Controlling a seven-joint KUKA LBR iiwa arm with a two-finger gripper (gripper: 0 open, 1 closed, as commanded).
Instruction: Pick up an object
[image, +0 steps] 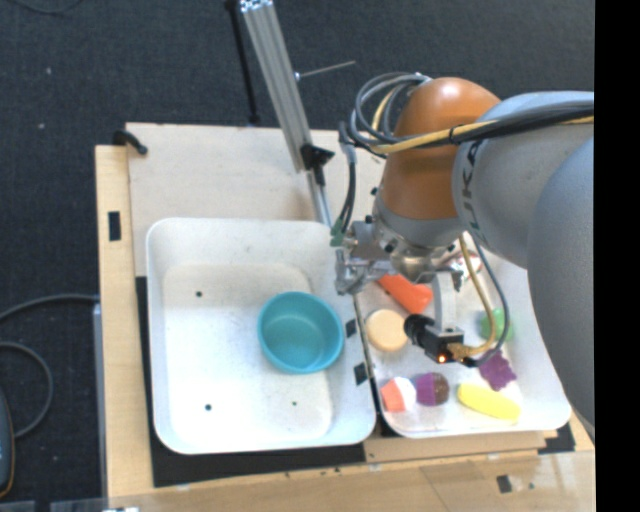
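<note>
At the near rim of the right bin (545, 395) lie a yellow piece (489, 402), a purple piece (432, 389) and a pink block (399, 394), well apart from the arm. Farther in, a tan disc (387, 330) and an orange carrot (407, 292) sit just beside the gripper (395, 268); whether it is apart or together I cannot tell. The carrot seems the likeliest target: centre over it before descending. The left bin (180, 260) holds a blue bowl (300, 333).

Glossy plastic blue bowl (300, 333); matt white bins (180, 250); raw wooden bench (200, 170).

arm (470, 180) over right bin (545, 385), perhaps touching orange carrot (408, 292)
</note>
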